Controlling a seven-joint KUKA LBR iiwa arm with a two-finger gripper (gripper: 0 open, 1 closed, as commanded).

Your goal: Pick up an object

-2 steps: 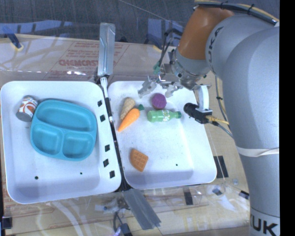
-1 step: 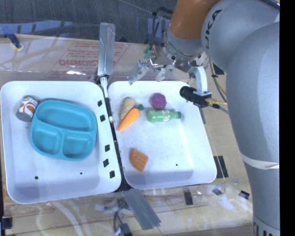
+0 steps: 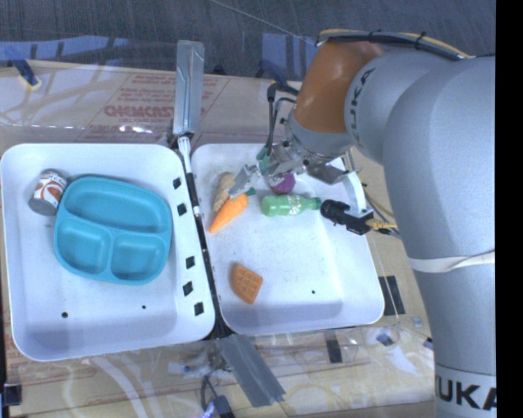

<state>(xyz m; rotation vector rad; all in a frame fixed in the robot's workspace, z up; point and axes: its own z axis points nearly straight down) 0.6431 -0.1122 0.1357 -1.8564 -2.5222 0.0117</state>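
My gripper hangs low over the far part of the right bin, below the orange wrist band. A purple object sits right under it, partly hidden by the wrist. Just in front lies a green bottle on its side. To the left of the gripper are an orange carrot and a tan bread-like piece, close to one grey finger. A waffle-like orange square lies nearer the front of the bin.
The left bin holds a blue divided tray and a small can at its far left corner. A black divider with clips runs between the bins. The grey arm covers the right side.
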